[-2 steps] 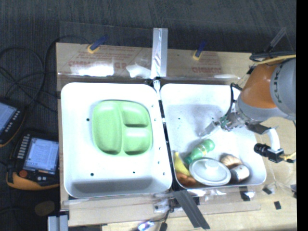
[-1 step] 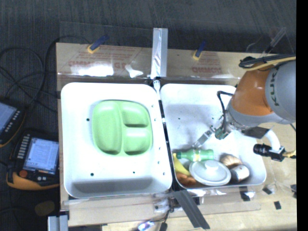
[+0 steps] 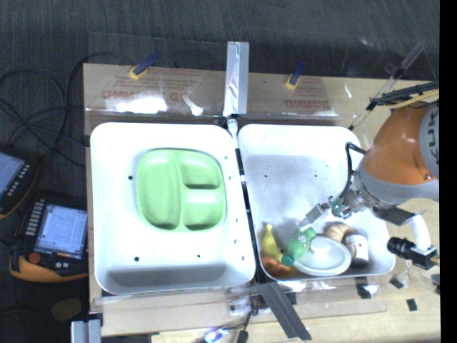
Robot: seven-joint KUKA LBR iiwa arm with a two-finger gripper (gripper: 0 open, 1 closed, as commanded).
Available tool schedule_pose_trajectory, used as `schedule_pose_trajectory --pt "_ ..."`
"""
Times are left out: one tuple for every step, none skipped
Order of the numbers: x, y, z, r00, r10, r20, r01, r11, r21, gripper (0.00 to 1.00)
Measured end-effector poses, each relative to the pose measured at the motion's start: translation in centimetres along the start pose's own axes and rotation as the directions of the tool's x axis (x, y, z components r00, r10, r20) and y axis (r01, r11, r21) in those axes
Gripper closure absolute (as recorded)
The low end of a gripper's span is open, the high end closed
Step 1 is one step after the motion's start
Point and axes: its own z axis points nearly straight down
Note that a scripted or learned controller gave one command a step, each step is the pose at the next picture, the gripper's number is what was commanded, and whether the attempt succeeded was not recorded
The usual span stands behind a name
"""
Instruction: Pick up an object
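Note:
My gripper (image 3: 323,213) hangs low in the right bin (image 3: 285,156), just above a cluster of objects at the bin's front edge. In that cluster lie a yellow banana-shaped toy (image 3: 269,239), a small green bottle (image 3: 298,246), a white bowl (image 3: 325,257), a brown and white rounded item (image 3: 335,230) and a small jar with a red label (image 3: 358,247). An orange item (image 3: 274,266) sits under the yellow toy. The gripper tip is closest to the green bottle and the brown item. I see nothing held in it.
A green divided plate (image 3: 181,189) lies in the middle of the left bin (image 3: 114,263). The arm's orange band (image 3: 401,148) rises over the right bin's right wall. The back half of the right bin is bare white floor. Handheld devices and cables lie off the bench at left.

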Motion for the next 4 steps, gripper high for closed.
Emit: schedule_pose_trajectory --pt "-0.7 -1.7 -6.2 0.999 -0.038 -0.001 0.038 0.999 0.005 0.0" --pt "-4.1 -2.8 1.3 0.993 0.121 0.0 -0.121 0.993 0.007 0.0" --pt "-7.7 0.0 -11.0 1.0 -0.017 0.0 0.017 1.0 0.005 0.0" --pt "-1.3 4.4 1.2 0.997 0.073 -0.003 -0.073 0.997 0.007 0.0"
